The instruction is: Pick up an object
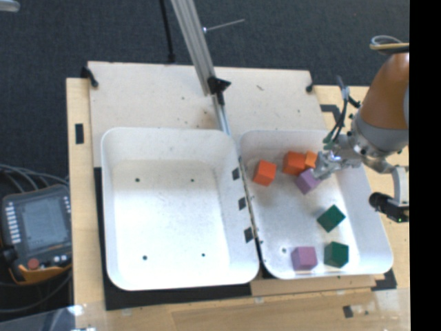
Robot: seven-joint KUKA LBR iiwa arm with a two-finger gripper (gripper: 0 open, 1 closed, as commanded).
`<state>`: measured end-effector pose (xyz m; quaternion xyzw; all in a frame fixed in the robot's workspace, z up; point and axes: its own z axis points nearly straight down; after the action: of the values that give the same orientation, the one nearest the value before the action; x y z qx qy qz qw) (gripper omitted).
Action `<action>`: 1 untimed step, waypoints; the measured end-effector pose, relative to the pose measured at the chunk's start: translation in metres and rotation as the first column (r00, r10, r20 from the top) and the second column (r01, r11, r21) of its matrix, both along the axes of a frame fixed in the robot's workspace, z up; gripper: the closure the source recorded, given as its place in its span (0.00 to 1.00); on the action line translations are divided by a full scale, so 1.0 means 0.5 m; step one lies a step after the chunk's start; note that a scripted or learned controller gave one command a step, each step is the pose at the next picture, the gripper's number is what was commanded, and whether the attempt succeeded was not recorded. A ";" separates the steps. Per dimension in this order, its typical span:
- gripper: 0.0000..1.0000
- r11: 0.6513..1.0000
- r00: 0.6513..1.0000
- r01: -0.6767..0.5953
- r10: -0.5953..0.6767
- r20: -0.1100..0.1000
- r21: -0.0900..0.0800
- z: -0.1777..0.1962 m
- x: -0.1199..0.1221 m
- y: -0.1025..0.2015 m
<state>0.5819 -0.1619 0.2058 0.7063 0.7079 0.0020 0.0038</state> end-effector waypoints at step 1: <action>1.00 1.000 1.000 -0.001 0.001 0.001 -0.001 0.131 0.002 -0.004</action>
<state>0.5830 -0.1641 0.2712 0.7060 0.7082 0.0022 0.0045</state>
